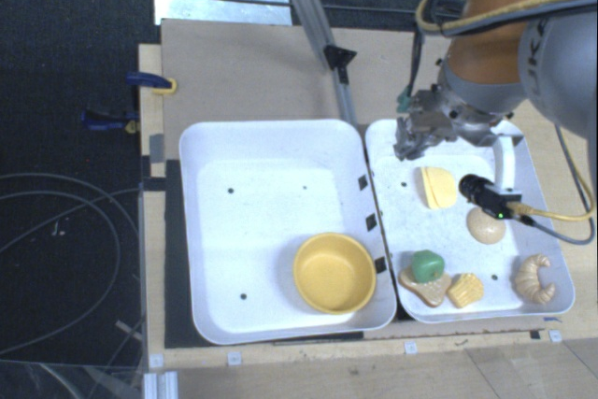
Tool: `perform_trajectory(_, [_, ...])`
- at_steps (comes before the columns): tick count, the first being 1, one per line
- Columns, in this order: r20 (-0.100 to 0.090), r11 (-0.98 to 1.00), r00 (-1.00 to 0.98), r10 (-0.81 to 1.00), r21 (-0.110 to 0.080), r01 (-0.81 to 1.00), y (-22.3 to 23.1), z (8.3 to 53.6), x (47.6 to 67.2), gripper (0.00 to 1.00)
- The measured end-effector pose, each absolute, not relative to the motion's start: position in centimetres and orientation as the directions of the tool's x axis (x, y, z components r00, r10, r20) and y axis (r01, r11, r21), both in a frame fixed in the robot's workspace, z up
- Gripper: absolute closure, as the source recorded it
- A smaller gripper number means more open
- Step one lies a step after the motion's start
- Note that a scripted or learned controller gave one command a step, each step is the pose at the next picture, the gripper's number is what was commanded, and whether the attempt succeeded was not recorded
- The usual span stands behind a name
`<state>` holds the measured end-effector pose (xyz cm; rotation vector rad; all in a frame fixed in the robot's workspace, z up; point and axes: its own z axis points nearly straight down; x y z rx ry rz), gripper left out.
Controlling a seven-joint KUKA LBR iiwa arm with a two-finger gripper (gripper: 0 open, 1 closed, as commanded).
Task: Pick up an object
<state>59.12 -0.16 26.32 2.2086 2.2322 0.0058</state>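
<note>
A missed grasp is being risked: the gripper is being held at the upper left of the right bin, above and left of the nearest object, the yellow wedge, and nothing is seen between its fingers. Whether they are open or closed cannot be told. A straight descent is likely to be meeting bare floor or the rim.

Left to right, these are being counted: two bins; one yellow bowl in the left bin; in the right bin, one green piece on a tan one, one yellow wedge, one small ridged piece, one beige ball, one croissant.
</note>
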Motion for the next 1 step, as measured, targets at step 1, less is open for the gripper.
perform_trajectory(1, [0.002,0.011,-0.011,1.0,0.003,1.0,5.31,26.4,59.63,1.0])
